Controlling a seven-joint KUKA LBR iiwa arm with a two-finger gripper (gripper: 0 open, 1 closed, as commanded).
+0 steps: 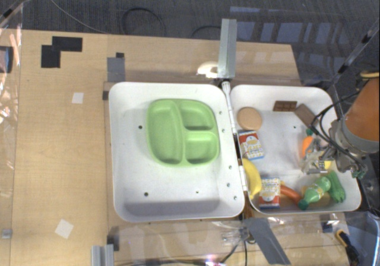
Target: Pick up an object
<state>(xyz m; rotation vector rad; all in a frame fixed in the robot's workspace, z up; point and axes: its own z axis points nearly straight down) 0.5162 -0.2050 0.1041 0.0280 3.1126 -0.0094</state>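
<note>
My gripper (pixel 314 161) hangs low over the right side of the right bin (pixel 279 134), below the grey wrist and orange band. A small orange piece (pixel 306 143) lies just to its upper left, and a yellow piece (pixel 325 165) is right against it. Below it lie a green bottle (pixel 313 193) and a green vegetable (pixel 336 188). Further left in the bin are a carrot (pixel 290 193), a banana (pixel 252 177), two small cartons (pixel 252 145) (pixel 269 192), a round bun (pixel 250 118) and a brown chocolate bar (pixel 284 105).
The left bin (pixel 127 140) holds a green divided plate (pixel 181 132). A metal post (pixel 227 48) stands behind the wall between the bins. Black cables trail around the arm on the right.
</note>
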